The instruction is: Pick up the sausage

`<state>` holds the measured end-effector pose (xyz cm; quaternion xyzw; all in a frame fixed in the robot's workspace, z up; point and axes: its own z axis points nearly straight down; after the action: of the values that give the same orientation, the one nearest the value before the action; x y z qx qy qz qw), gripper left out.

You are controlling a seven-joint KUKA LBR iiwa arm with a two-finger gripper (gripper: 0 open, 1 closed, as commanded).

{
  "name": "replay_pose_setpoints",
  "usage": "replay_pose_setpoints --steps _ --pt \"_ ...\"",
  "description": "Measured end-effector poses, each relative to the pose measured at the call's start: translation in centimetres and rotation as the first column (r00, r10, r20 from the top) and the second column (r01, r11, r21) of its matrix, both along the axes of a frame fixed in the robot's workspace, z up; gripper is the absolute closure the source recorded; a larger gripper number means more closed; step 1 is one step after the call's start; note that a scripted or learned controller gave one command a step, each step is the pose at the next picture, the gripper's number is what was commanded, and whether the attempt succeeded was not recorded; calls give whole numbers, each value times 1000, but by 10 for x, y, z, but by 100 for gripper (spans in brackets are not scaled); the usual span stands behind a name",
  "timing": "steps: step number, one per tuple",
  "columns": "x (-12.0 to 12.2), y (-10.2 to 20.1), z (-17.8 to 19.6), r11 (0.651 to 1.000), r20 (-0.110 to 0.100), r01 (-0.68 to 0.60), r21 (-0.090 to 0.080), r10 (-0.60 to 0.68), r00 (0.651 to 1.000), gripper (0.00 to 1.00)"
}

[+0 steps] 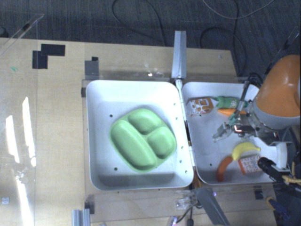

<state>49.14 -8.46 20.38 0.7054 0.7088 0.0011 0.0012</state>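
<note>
**Sausage at the near edge of the right bin, gripper above and not on it**

We find the sausage [223, 168] lying in the right bin [207, 140], near its front wall, a short reddish-brown curved piece. Its upper end sits just beside, possibly touching, the banana [245, 149]; a small orange-labelled packet [249, 164] lies just to its right. Further back in the same bin are a snack pouch [201, 106] and a carrot-like item with green top [229, 105].

The gripper [225, 130] hangs over the middle of the right bin, behind the sausage and apart from it. We read the fingers as spread, with nothing between them; the view is small there, so this is a tentative reading.

The left bin [99, 126] carries a green divided tray [142, 139].

Handling judgement: the sausage looks like a light toy food, probably smooth plastic or rubber, so somewhat slippery and likely to roll or squirt out of a pinch. We would close across its narrow width at mid-length, on the free lower half, away from the banana. The bin wall nearby leaves little room for the finger on that side.
</note>
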Motion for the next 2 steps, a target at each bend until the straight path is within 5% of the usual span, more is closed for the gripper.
replay_pose_setpoints --steps 1,2 --pt "0 -14 -115 1000 10 25 0 -25 1000 0" --pt "0 -49 -115 974 10 226 2 -226 974 0"
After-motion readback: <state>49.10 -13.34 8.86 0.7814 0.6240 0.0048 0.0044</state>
